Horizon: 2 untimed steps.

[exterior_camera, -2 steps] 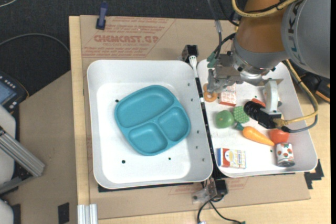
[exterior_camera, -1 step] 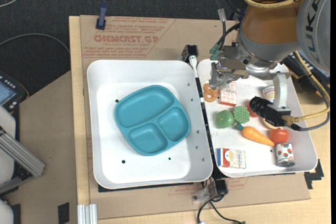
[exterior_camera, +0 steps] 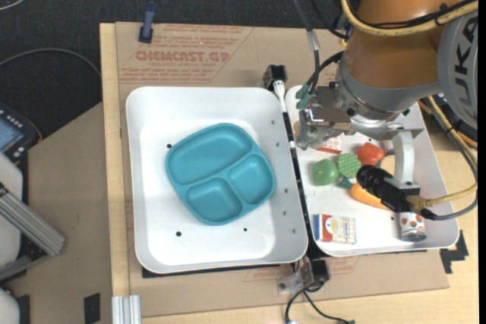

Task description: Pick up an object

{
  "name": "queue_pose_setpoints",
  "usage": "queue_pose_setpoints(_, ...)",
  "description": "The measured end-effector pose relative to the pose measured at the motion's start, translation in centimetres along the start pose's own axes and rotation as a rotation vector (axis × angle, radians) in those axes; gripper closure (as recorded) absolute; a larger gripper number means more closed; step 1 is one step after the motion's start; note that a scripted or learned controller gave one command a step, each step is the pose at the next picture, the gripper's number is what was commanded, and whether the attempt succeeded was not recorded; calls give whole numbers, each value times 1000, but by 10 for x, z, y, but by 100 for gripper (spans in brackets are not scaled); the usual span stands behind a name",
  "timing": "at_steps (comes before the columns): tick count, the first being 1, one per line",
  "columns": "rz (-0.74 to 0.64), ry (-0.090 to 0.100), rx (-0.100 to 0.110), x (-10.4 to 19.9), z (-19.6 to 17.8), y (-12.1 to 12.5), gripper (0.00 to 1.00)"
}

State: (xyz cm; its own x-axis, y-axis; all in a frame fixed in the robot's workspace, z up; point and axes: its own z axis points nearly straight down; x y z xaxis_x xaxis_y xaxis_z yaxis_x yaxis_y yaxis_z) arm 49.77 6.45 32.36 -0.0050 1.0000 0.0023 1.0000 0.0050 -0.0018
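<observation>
Toys lie scattered in the right bin (exterior_camera: 444, 186), just below the gripper (exterior_camera: 315, 134): a green round piece (exterior_camera: 324, 173) sits closest under it, a green knobbly piece (exterior_camera: 348, 164) is beside that, a red tomato-like piece (exterior_camera: 370, 153) is a little further right, and an orange piece (exterior_camera: 367, 198) is partly hidden under a black cable fitting (exterior_camera: 386, 190). A small printed carton (exterior_camera: 336, 228) lies flat near the bin's front edge, and a small can (exterior_camera: 411, 225) rests at the front right corner. The arm (exterior_camera: 402, 19) reaches in from the right, its big orange band hanging over the bin's back half, the grey wrist pointing down, the metal gripper low by the rim between the bins. From here I cannot tell how its grip stands, and nothing shows in its hold. The left bin (exterior_camera: 144, 186) holds a blue divided plate (exterior_camera: 219, 172). The cardboard (exterior_camera: 182, 53) under the bins reads "CHEMCAST G.P"; the carton's print is too small to read.
</observation>
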Motion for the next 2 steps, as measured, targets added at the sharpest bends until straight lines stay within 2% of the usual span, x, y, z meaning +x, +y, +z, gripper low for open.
queue_pose_setpoints(1,-5,2,-8,74,-57,-19,100)
queue_pose_setpoints(2,6,-4,6,74,8,-19,100)
